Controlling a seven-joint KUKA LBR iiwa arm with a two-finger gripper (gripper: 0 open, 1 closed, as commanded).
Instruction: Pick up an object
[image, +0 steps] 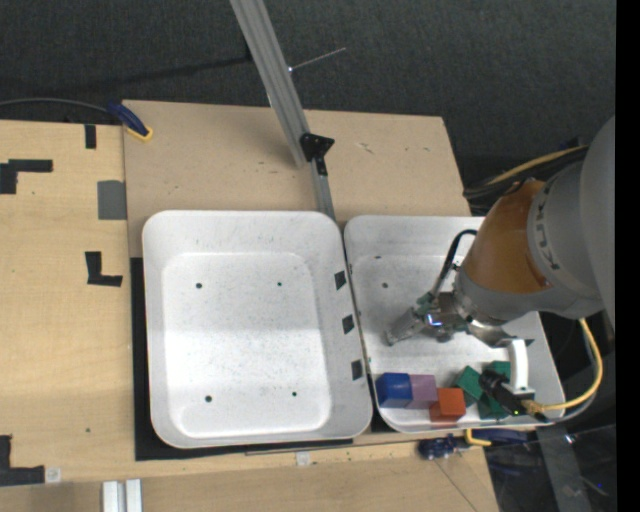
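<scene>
Matt speckled white plastic bins (245, 240) on a pale wooden bench (60, 300)

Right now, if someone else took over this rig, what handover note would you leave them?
Tool: low inside the right bin, over bare floor near its middle; nothing seen held, finger state unclear.
Objects: all along the right bin's near edge: blue block, purple block, orange block, green pieces.
Left bin: no objects seen in it.
Done: no pick yet.
Left: move the tool toward the near edge, grasp one block, lift it.
</scene>
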